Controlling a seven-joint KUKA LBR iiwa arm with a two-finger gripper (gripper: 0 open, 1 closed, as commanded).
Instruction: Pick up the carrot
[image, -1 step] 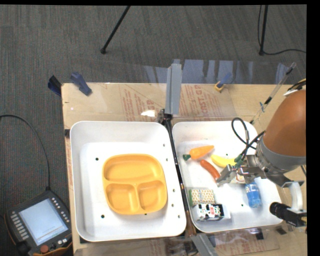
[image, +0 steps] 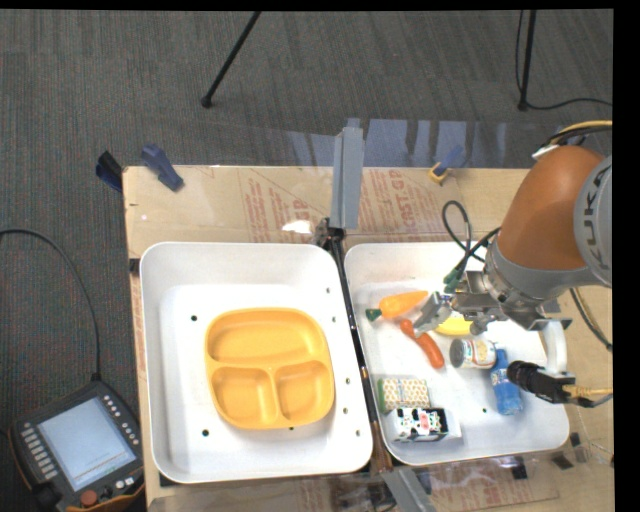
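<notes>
The carrot (image: 403, 303), orange with a green stub at its left end, lies in the upper left part of the right bin (image: 385, 262). My gripper (image: 456, 319) hangs just right of it, low over the bin. It is open. One finger (image: 432, 313) is close to the carrot's right tip and the other (image: 479, 322) is further right. A small yellow item (image: 456, 326) lies between and below the fingers. The carrot is not in my grip.
A red-orange sausage-shaped piece (image: 427, 346) lies below the carrot. A small can (image: 473, 352), a blue item (image: 509, 397), a patterned box (image: 405, 390) and a black-and-white box (image: 421, 425) share the right bin. The left bin (image: 165, 270) holds a yellow divided plate (image: 268, 365).
</notes>
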